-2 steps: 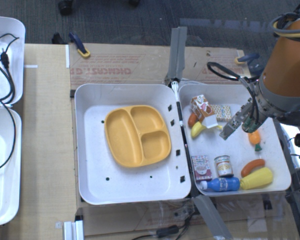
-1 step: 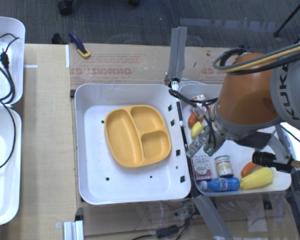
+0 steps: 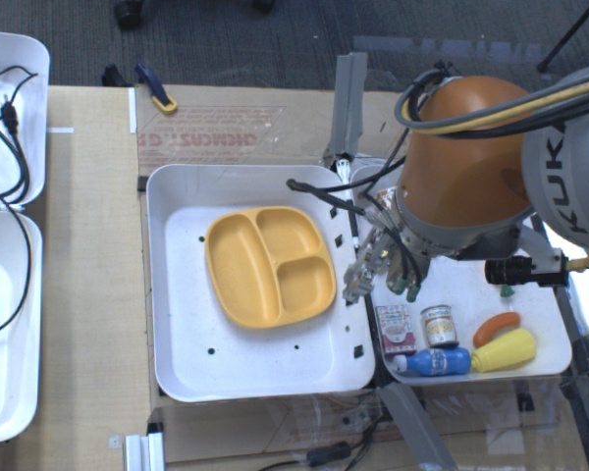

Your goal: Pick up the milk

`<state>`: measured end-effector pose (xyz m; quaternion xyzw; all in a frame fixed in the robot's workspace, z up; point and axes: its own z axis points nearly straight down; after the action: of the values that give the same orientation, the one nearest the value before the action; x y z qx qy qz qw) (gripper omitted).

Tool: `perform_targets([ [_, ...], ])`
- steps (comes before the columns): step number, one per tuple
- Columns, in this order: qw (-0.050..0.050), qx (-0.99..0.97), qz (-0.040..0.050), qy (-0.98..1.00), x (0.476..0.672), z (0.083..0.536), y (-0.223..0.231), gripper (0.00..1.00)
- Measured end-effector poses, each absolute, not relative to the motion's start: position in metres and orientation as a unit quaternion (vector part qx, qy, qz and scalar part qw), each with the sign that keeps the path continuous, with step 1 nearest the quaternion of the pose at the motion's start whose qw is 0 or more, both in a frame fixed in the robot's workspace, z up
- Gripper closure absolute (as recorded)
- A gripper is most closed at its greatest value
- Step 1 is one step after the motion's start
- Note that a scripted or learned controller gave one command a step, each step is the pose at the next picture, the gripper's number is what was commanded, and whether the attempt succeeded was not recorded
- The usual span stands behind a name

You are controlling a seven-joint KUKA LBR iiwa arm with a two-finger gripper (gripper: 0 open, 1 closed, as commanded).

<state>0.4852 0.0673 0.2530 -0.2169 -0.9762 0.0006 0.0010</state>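
Milk, a small carton, lies flat near the front left of the right bin, beside a can and above a blue bottle. The gripper hangs just above it, over the wall between the bins, so this looks like the approach; next it must drop squarely over the carton. How wide it is, I cannot tell; it seems to hold nothing

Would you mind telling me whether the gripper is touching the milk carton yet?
Apart. In the camera view the gripper hangs above the divide between the bins, and bare white bin floor shows between it and the milk carton lying below it.
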Motion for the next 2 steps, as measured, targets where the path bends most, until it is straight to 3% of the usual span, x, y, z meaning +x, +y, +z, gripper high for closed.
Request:
perform_targets([
  [1,0.000,-0.103,0.0003,-0.995,0.480,0.321,0.087,1.00],
  [2,0.002,-0.009,0.0000,-1.000,0.509,0.235,0.054,1.00],
])
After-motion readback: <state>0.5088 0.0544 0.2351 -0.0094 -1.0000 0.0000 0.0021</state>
